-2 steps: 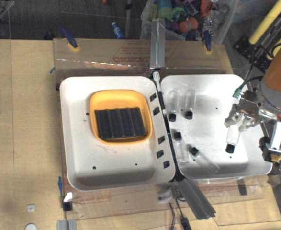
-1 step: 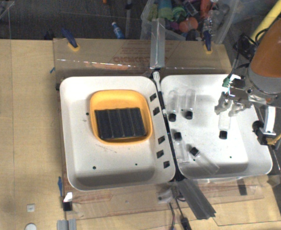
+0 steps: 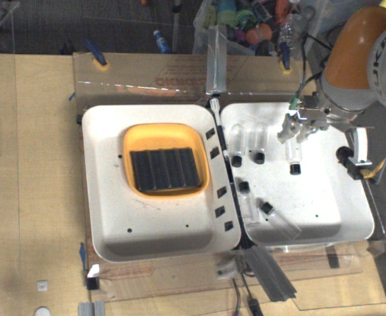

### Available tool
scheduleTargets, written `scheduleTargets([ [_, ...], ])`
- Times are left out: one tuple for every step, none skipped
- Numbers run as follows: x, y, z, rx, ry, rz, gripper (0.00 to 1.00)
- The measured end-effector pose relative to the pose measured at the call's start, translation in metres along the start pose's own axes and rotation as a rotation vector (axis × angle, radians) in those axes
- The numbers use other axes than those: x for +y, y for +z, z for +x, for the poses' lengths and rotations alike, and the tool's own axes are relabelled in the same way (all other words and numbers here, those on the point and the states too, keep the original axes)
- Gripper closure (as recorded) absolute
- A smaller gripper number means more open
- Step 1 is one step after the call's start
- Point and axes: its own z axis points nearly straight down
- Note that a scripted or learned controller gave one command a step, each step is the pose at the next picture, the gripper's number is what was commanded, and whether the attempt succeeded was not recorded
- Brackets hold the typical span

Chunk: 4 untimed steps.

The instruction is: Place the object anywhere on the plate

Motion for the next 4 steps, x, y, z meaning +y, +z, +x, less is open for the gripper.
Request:
scheduleTargets([
  [0.036, -0.02, -0.003, -0.001, -0.265, -0.002, 1.0],
  [0.036, -0.051, 0.016, -0.001, -0.406, -0.003, 1.0],
  [0.034, -0.078, 0.017, -0.002, -0.583, -0.004, 1.0],
  [0.036, -0.1, -0.002, -0.002, -0.629, -0.004, 1.0],
])
